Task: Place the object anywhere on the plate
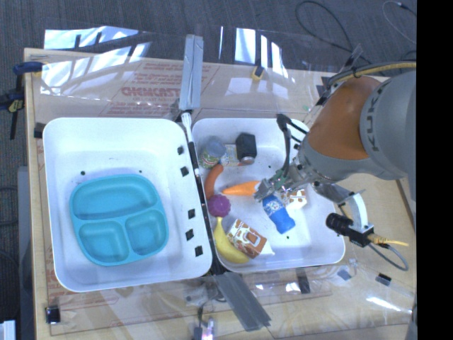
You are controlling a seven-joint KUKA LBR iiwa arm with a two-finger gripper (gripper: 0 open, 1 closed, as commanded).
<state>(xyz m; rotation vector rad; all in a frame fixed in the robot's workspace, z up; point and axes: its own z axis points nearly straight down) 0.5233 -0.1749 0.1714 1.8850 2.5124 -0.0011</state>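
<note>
A blue plate [117, 217] with three compartments lies in the left bin [56, 147]. My gripper [274, 188] is low over the middle of the right bin [322, 250], beside the tip of an orange carrot [239, 188]. A blue bottle with a white label [277, 214] lies tilted directly under the gripper and touches or nearly touches it. Whether the bottle is gripped cannot be made out. The arm's orange band [347, 119] hides the bin's far right corner.
The right bin also holds a black block [245, 147], a grey can [213, 149], a red-orange sausage shape [211, 179], a purple ball [219, 205], a banana [228, 245] and a brown-and-white carton [249, 238]. A metal divider [190, 76] runs between the bins.
</note>
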